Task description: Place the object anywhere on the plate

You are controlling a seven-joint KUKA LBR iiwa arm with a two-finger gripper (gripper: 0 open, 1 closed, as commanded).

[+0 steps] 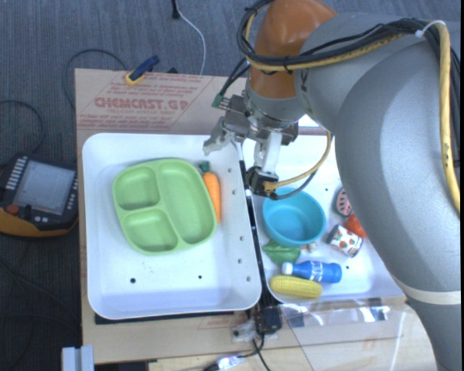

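The gripper (237,141) is hanging at the upper middle of the frame, over the wall where the two white bins are meeting. The grey arm (387,130) with its orange band (290,22) is reaching in from the right and is covering the upper right of the frame. Whether the gripper is apart or together, I cannot tell from this angle, and nothing is showing as held in it.

The left bin (100,284) is holding a green plate (151,188) with three compartments, which is sitting a little left of the middle of the frame. The carrot (211,194) is lying along the right rim of the plate, with its green end pointing to the top of the frame and its tip pointing to the bottom. It is touching the rim, but whether it is resting on the rim or just beside it, I cannot tell. It is just below and left of the gripper, apart from it.

In the right bin (356,284), a blue bowl (294,219) is standing close to the middle wall. Below it a small green thing (281,252) is lying, then a blue and white bottle (315,270) on its side, and a yellow corn cob (295,287) nearest to the bottom edge. A red and white can (344,239) is lying tilted just to the right of the bowl.

Both bins are sitting on a brown board with red letters (139,103). At the far left, on the grey carpet, a handheld controller (32,195) with a screen is lying.
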